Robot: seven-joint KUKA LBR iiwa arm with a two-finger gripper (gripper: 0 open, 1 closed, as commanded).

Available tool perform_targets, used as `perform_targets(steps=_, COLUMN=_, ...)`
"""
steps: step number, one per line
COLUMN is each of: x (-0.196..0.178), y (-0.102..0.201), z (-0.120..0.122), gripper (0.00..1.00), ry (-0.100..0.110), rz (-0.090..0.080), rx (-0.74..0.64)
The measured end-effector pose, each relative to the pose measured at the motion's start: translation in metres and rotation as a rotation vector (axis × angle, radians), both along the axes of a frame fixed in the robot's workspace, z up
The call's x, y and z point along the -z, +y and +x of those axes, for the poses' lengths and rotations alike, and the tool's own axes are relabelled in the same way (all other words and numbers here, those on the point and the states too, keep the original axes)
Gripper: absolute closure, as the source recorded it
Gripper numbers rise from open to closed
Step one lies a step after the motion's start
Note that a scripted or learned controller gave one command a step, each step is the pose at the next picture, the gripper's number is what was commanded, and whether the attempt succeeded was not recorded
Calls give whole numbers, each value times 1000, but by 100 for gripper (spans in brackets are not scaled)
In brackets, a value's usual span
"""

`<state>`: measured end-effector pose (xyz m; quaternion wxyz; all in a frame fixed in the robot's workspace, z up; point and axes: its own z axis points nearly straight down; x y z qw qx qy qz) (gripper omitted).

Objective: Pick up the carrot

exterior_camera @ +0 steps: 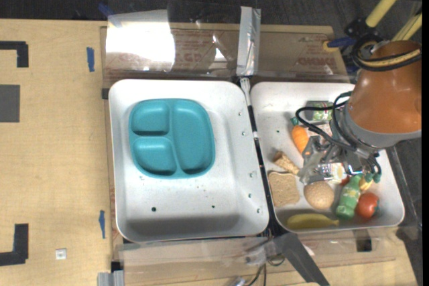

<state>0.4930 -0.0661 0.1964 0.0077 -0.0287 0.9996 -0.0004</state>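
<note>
Carrot (pixel 300 139) lies in the right bin (pixel 268 98), left of center-right in your frame, just left of the gripper (pixel 320 164); you cannot tell how the claw stands. Below it sit bread (pixel 284 188), a tomato (pixel 366 205) and a banana (pixel 311 220).

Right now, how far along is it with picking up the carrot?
Done so far: the arm has reached into the right bin, and the gripper is low among the food. In hand: nothing visibly; the carrot lies on the bin floor, up and left of the gripper. Left: close on the carrot and lift it out.
</note>
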Motion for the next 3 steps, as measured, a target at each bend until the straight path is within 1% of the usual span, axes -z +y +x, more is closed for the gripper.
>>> perform_targets(steps=1, x=-11, y=1, z=3, gripper=100, ry=-9, rz=0, rx=-2)
perform_targets(steps=2, x=-41, y=35, z=14, gripper=100, ry=6, rz=-4, rx=-540)
perform_targets(steps=3, x=-52, y=36, z=16, gripper=100, ry=-3, rz=-5, rx=-539)
